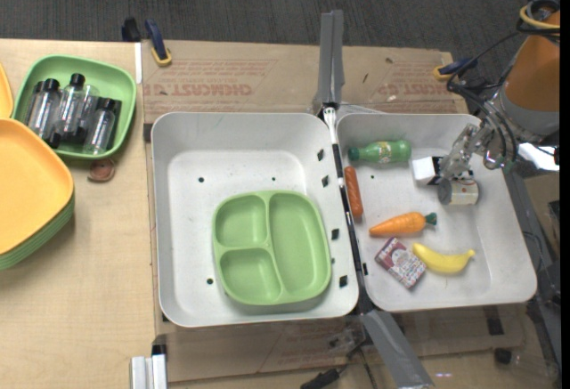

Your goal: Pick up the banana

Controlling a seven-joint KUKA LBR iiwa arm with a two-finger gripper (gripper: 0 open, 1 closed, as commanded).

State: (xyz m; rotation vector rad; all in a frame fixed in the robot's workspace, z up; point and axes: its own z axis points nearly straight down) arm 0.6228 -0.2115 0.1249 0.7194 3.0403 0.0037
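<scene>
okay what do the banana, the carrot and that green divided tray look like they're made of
Banana: likely moulded plastic, a toy; even yellow, smooth with a slight sheen.
Carrot: probably plastic too; uniform orange body, stiff green tip.
Green divided tray: looks like matte plastic or melamine; one flat pale green, rounded moulded compartments.
None can be confirmed by look alone.

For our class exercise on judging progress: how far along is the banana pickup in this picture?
Done: the hand is over the right bin, above the bin's far side. In hand: nothing yet; the banana lies on the bin floor near the front, beside the carrot and a small red box. Left: move to the banana, grasp, lift.
</scene>
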